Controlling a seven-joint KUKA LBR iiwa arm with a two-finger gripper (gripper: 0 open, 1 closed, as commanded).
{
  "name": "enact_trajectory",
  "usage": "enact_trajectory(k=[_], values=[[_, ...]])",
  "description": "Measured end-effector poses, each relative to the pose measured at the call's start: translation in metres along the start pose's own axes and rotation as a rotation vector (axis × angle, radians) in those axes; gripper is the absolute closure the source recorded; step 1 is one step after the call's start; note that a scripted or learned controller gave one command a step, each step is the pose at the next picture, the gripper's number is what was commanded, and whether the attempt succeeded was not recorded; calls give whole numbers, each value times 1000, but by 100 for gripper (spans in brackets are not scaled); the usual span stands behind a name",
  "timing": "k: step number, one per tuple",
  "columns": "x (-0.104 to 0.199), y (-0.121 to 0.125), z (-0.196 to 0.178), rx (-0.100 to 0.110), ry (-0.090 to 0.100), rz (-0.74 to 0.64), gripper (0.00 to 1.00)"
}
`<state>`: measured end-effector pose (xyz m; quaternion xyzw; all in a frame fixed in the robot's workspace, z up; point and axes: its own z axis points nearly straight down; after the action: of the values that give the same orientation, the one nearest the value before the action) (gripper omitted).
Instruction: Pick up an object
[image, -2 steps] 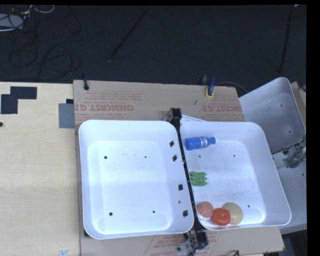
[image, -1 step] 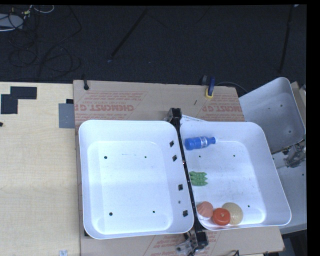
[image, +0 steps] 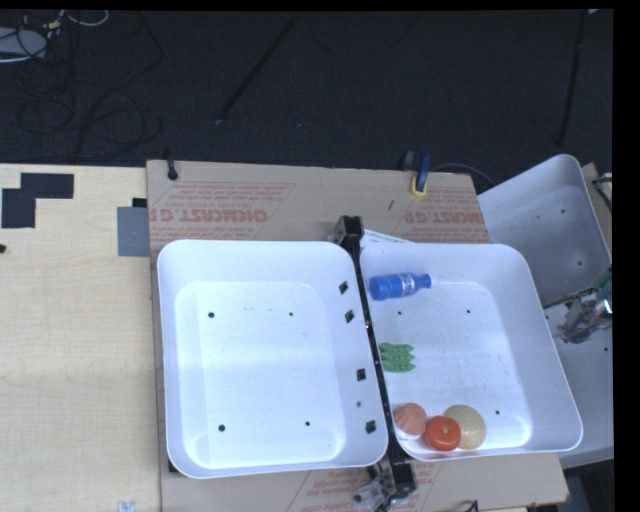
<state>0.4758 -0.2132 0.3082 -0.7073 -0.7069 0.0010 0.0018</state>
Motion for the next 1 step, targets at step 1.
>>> enact_trajectory(k=[1], values=[[-1,0,-60,-7,-3,-2,100]])
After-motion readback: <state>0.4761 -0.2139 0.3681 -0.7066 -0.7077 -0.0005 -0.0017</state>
